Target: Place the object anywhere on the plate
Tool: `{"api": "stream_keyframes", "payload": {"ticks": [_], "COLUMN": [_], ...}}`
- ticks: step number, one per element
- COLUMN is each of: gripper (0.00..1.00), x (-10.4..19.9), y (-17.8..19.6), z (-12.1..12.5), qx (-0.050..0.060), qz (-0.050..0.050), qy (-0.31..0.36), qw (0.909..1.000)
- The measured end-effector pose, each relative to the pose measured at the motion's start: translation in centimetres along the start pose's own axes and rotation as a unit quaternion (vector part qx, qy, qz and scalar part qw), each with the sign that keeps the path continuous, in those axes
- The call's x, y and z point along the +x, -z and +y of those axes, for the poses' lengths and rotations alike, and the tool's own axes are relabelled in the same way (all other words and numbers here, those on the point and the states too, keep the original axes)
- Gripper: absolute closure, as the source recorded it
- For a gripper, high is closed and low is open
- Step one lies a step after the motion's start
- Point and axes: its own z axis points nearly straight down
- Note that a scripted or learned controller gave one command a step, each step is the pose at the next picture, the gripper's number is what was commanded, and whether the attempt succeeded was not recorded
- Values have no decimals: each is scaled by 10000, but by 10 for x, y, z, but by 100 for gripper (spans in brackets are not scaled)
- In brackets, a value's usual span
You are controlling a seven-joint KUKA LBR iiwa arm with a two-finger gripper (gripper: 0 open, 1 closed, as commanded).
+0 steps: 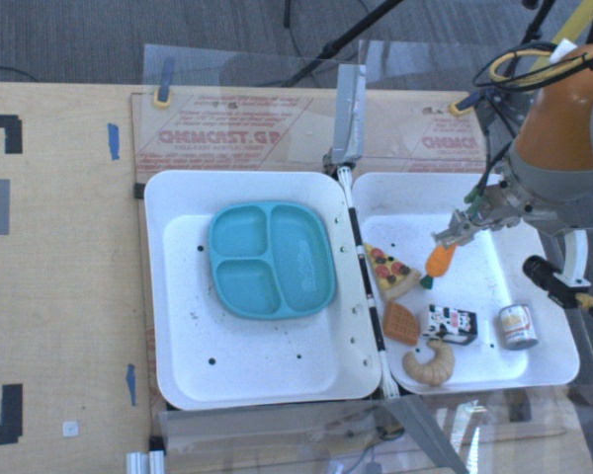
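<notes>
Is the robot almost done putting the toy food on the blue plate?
Not yet. The plate in the left bin has no food on it. The gripper is over the right bin, right at the top of the carrot, which looks pinched in its fingers. Carrying the carrot across to the plate is left.

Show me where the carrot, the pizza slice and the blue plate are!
carrot (438,262): camera view, on its orange body, right bin.
pizza slice (390,273): camera view, on its topped middle, right bin.
blue plate (273,260): camera view, on the divider ridge, left bin.
</notes>
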Motion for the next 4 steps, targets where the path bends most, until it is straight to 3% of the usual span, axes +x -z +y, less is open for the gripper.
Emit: {"api": "stream_keyframes", "payload": {"ticks": [2, 3, 4], "gripper": [100, 0, 100], "x": [134, 135, 135], "y": [5, 5, 13], "z": [115, 115, 117], "qx": [-5, -4, -15], "qz": [-8, -9, -22], "qy": [1189, 1190, 1204], "qw": [9929, 9929, 9927]}}
